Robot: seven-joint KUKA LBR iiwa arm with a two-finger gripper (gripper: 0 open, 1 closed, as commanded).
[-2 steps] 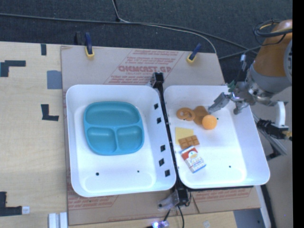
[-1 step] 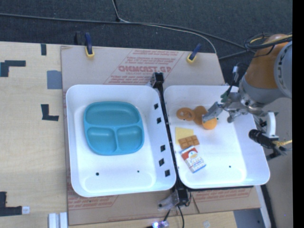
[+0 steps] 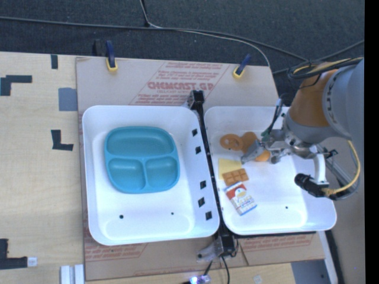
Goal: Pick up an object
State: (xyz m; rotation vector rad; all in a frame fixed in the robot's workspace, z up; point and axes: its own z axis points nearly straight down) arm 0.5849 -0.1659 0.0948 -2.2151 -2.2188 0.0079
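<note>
Robotics lab test rig, not a home. Light wooden tabletop (image 3: 35, 176) marked with dark tape pieces (image 3: 59, 139) at 9 o'clock. Printed brown cardboard sheet (image 3: 177, 84) held by two yellow-and-blue spring clamps (image 3: 110, 58) at 12 o'clock. Two shallow white plastic bins (image 3: 95, 218) side by side at centre. Black cables (image 3: 195, 31) run over dark grey carpet (image 3: 249, 10) at 12 o'clock. Grey industrial arm with orange band (image 3: 323, 108) at 3 o'clock.

We saw a pale wooden bench (image 3: 35, 176) with dark tape marks (image 3: 59, 139) on it. A brown board (image 3: 172, 81) with red print lay on the bench, held at its far edge by two clamps (image 3: 110, 57) with yellow tips. Beyond the bench the floor was dark carpet (image 3: 71, 10), and black cables (image 3: 177, 27) ran across it. The light was even.
</note>
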